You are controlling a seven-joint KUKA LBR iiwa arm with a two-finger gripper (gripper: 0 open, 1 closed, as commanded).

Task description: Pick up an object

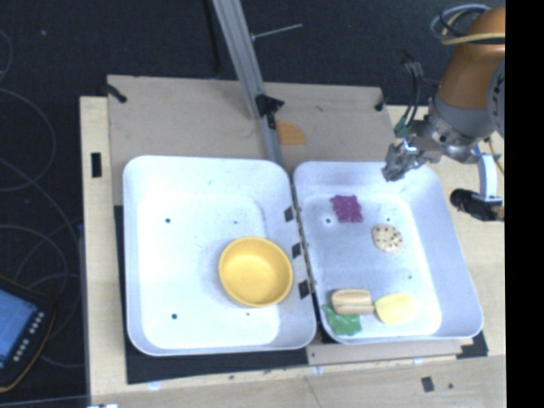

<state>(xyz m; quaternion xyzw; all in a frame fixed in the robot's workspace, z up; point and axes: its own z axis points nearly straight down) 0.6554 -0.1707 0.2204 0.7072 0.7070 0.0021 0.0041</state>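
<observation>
Two white bins, gripper (396, 170) at the right bin's (442, 228) one-o'clock corner.
Finger state: cannot tell. Yellow bowl (255, 271) occupies the left bin (170, 194).

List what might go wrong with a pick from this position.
1. The gripper hangs over the right white bin's far rim, so a straight descent may strike the wall.
2. The tan oblong block, yellow lump and green leaf-shaped piece crowd one corner; fingers may knock neighbours.
3. The flat purple piece lies low and may slip.
</observation>
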